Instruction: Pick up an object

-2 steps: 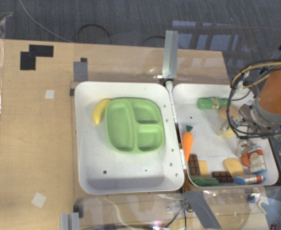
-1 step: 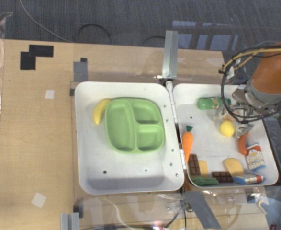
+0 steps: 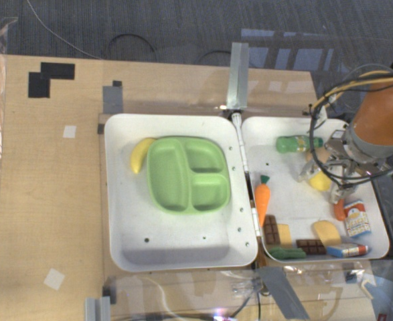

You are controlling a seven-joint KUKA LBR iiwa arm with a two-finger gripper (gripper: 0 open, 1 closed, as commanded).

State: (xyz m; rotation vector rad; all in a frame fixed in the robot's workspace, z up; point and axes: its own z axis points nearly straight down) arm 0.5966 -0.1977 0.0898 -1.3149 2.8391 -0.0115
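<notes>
Over the right bin (image 3: 383,246), the tool (image 3: 327,172) meets a yellow lemon (image 3: 321,182), grip state unclear, its long axis running left-right

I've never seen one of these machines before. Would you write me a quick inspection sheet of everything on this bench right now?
Surface: wooden bench bearing a left white bin and a right white bin.
Job's things: right bin holds a carrot, green bottle, yellow piece, chocolate bars, and a small carton.
Clutter: left bin holds a green divided plate with a banana at its left edge.
Grippers: tool low over the right bin by the yellow piece; its hold is unclear.
Cables: yellow and black cables loop by the arm.
Surroundings: dark carpet beyond the bench.
</notes>
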